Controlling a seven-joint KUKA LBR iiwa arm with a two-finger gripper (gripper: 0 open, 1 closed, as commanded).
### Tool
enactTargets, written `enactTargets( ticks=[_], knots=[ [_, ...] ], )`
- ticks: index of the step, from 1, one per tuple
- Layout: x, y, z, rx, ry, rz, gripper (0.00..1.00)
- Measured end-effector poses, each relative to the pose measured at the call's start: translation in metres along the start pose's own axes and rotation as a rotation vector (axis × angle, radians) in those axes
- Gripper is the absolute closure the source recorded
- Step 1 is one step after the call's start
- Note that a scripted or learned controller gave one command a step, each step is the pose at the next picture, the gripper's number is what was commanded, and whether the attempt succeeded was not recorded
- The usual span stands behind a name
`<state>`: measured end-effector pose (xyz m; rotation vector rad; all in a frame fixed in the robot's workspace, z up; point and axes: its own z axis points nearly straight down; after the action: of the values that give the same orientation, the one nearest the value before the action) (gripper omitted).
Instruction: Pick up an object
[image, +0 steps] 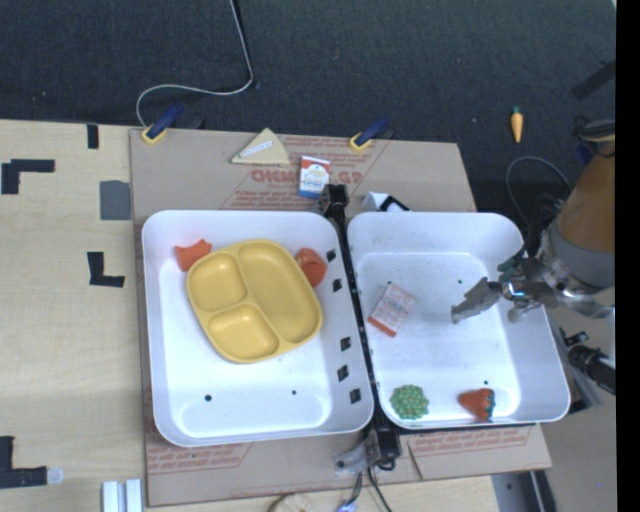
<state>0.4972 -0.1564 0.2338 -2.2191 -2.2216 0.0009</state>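
A: Which thing is nearest for a pick?

B: The packet (391, 308), by my judgement. It lies flat in the right bin (440, 228), in that bin's left-centre part, well apart from the walls. It is a small flat sachet, whitish with an orange-red lower edge, and its long axis runs tilted, from upper right to lower left in the picture.

A: And which way from the end effector?

B: The end effector (478, 300) sits over the right half of the same bin, and the packet lies to its left in the picture, near but not touching. One grey finger (470, 303) reaches out toward the packet. Nothing sits between the fingers. How wide they stand cannot be told from this angle.

A: Anything else in that bin?

B: A green ball (409, 402) and a red piece (479, 402) near the front wall, both apart from the packet.

A: And the other bin?

B: The left bin (170, 400) holds a yellow tray (255, 298) with small orange-red bits at its edges. A small carton (314, 177) stands on the table behind the bins.
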Motion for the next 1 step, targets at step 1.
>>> enactTargets(
  ticks=[1],
  knots=[
    [0.0067, 0.0816, 0.0665, 0.002, 0.0, -0.001, 0.0]
  ],
)
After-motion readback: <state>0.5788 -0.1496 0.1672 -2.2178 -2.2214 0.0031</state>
